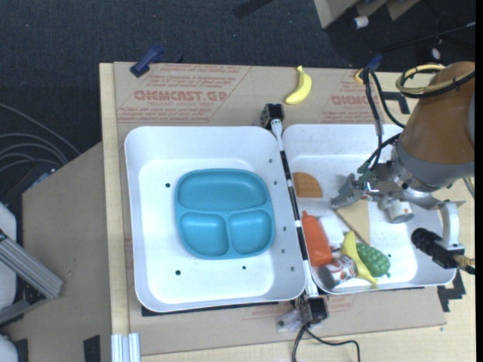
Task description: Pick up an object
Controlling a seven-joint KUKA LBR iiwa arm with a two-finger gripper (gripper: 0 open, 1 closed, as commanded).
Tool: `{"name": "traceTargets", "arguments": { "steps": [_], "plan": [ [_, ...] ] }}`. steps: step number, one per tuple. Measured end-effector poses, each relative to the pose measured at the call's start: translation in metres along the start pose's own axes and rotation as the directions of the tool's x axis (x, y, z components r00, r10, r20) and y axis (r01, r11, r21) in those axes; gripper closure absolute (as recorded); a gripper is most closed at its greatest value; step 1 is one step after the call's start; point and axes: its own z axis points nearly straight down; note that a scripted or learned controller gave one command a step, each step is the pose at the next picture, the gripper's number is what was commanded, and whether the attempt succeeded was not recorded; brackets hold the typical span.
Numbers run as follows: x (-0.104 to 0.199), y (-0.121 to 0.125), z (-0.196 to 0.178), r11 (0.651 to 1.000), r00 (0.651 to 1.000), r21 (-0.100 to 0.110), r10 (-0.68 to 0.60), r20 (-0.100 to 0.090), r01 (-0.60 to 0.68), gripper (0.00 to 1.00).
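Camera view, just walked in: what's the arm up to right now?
The arm is reaching in from the right, its gripper low over the right bin, near a brown piece. Nothing shows between its fingers, so no pick yet. The other items lie piled at that bin's near left corner: an orange carrot-like piece, a yellow piece, a green one and a small can. The left bin holds a blue divided plate. A toy banana lies on the bench behind the bins.

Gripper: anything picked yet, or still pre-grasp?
Pre-grasp. Done: the gripper is over the right bin. In hand: nothing visible between its fingers. Left: the grasp and lift; the brown piece, orange item, corn and can all lie in that bin.
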Motion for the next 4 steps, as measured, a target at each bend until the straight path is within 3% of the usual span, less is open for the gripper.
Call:
{"name": "traceTargets", "arguments": {
  "steps": [1,2,3,4],
  "plan": [
    [-0.03,0.043,0.103,1.0,1.0,-0.009,0.0,0.003,0.0,0.0],
    [-0.03,0.044,0.092,1.0,1.0,-0.013,0.001,0.003,0.0,1.0],
    [-0.03,0.044,0.092,1.0,1.0,-0.013,0.001,0.003,0.0,0.0],
    [-0.025,0.118,0.106,1.0,1.0,-0.002,-0.001,0.001,0.001,0.0]
  ]
}}
